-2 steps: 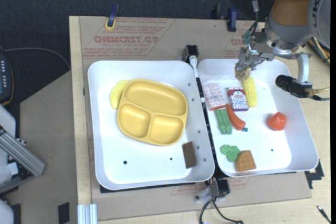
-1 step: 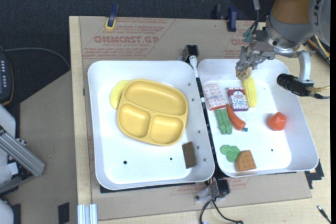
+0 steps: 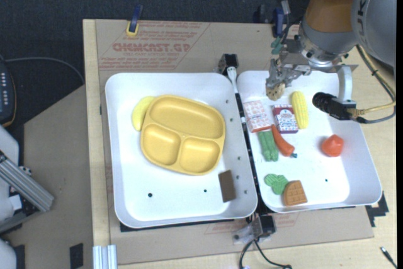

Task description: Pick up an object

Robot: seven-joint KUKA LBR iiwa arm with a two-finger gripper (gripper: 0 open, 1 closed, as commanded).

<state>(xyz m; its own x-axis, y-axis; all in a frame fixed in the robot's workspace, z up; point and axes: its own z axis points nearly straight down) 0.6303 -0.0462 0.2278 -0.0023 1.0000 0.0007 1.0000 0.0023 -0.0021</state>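
Observation:
My gripper (image 3: 275,86) hangs over the far left corner of the right bin (image 3: 352,189). Its fingers point down and are closed on a small tan piece (image 3: 273,93) that sits at their tips, just above the bin floor. In front of it lie a pink and white packet (image 3: 256,115), a red and white carton (image 3: 285,118) and a yellow corn cob (image 3: 300,108). Nearer the front are a green vegetable (image 3: 269,145), an orange chili (image 3: 283,142), a red tomato (image 3: 332,145), a green leafy piece (image 3: 275,182) and a brown waffle (image 3: 294,193).
The left bin (image 3: 126,192) holds a yellow divided tray (image 3: 181,133), a yellow fruit (image 3: 141,111) at its far left edge and a brown block (image 3: 227,186) near the front right. A black fitting with a cable (image 3: 332,104) reaches over the right bin's far side.

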